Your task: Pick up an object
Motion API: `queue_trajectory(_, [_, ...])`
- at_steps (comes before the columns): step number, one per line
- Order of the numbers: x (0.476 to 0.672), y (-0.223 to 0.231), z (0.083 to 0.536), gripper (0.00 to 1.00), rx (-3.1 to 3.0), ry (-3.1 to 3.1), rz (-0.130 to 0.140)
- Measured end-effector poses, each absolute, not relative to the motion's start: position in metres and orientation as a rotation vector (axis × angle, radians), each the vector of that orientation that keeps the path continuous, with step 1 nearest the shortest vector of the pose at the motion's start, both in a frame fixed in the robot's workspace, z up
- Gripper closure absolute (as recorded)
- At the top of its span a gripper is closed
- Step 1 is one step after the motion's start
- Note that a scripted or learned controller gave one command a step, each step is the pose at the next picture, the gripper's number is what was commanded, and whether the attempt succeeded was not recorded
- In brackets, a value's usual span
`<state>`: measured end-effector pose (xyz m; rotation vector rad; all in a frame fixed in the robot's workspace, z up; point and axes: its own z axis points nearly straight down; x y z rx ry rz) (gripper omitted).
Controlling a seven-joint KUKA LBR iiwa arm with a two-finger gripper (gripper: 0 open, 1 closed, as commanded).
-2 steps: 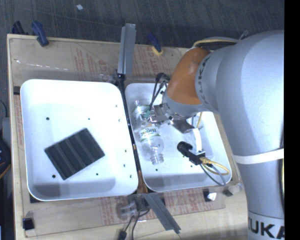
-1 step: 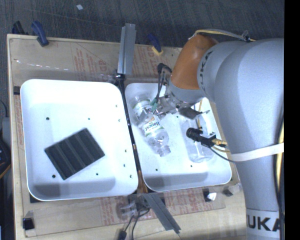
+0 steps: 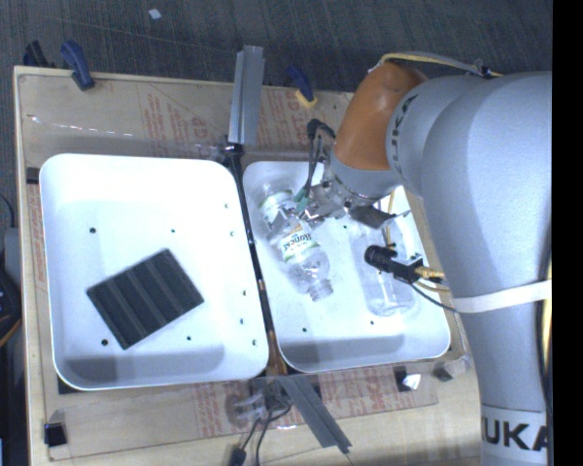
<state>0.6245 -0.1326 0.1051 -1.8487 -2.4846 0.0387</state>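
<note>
Camera view from above: your arm comes in from the right and its tool sits low over the right bin, at the upper end of a clear plastic water bottle. Can't tell from this angle what state the tool is in or whether it touches the bottle. You've got the bottle lying on its side in the right bin, label up, slanted down the bin's left half. A clear glass-like item lies near it, lower right, too faint to name. Left bin holds a dark ribbed flat pad. Both bins sit side by side on the worktop.
</note>
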Motion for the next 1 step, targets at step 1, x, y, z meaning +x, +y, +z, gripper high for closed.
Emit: queue_trajectory(1, [0.6573,-0.1323,0.2029,1.00,-1.704,-2.641,-0.001])
